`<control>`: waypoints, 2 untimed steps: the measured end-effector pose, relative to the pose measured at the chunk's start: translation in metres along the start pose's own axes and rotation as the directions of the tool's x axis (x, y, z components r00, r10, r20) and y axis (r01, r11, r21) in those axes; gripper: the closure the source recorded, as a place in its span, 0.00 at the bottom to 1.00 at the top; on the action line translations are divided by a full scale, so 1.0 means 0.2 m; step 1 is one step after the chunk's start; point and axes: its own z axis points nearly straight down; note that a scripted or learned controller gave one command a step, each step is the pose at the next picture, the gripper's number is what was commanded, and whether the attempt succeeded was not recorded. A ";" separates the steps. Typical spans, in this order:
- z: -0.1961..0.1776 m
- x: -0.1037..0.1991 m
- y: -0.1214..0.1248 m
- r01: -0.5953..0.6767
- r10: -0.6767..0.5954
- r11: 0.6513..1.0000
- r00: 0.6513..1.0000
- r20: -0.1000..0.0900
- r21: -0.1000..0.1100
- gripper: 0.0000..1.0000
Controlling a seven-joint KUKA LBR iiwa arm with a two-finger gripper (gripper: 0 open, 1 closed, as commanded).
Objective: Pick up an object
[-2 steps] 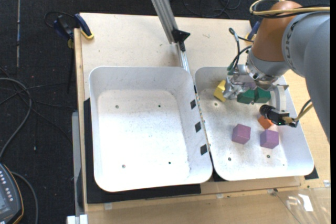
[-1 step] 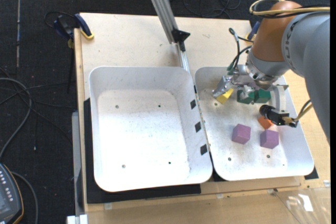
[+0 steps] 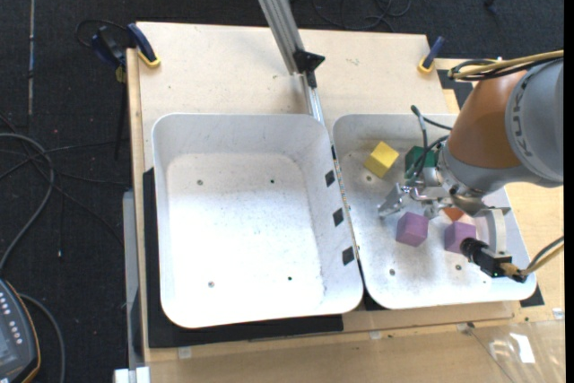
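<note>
The right bin (image 3: 386, 287) holds a yellow block (image 3: 381, 159) near its back and two purple blocks toward the front, one (image 3: 412, 229) left of the other (image 3: 459, 235). A green piece (image 3: 415, 161) and a small orange piece (image 3: 455, 213) lie partly hidden under the arm. My gripper (image 3: 405, 200) hangs low in the right bin, just behind the left purple block and in front of the yellow one. Nothing shows as held in it.
The left bin (image 3: 170, 148) stands beside the right one, and their rims meet at a shared edge (image 3: 341, 211). A slanted metal pole (image 3: 273, 0) rises behind the bins. Blue and yellow clamps (image 3: 142, 45) hold the board's back corners.
</note>
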 end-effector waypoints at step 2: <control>-0.06 -0.05 -0.17 0.002 -0.002 1.000 1.000 0.001 -0.006 1.00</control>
